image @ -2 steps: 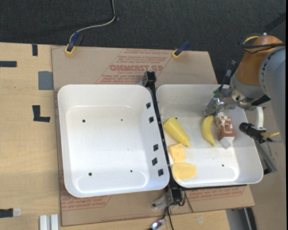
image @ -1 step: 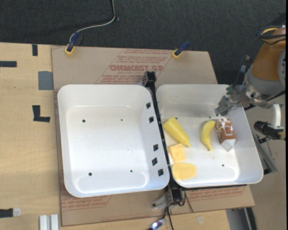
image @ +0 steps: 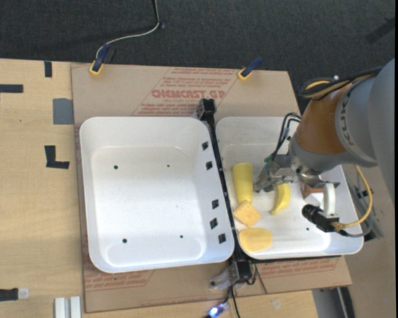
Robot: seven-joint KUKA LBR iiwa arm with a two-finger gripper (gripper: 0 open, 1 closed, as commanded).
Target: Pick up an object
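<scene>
The right bin (image: 331, 244) holds several yellow objects. A long yellow piece (image: 243, 181) lies near the bin's left wall, and a small banana (image: 281, 199) sits to its right. In front of them rest a cheese-like wedge (image: 247, 214) and a rounded yellow lump (image: 255, 239). My gripper (image: 270, 177) is low inside this bin, between the long yellow piece and the banana and close to both. Nothing is visibly lifted off the bin floor.
The left bin (image: 93, 177) stands beside the right one, with a black divider (image: 215, 177) between them. The grey arm with its orange band (image: 318, 128) covers the right bin's far right part. Cables (image: 325, 220) hang near the bin's right side.
</scene>
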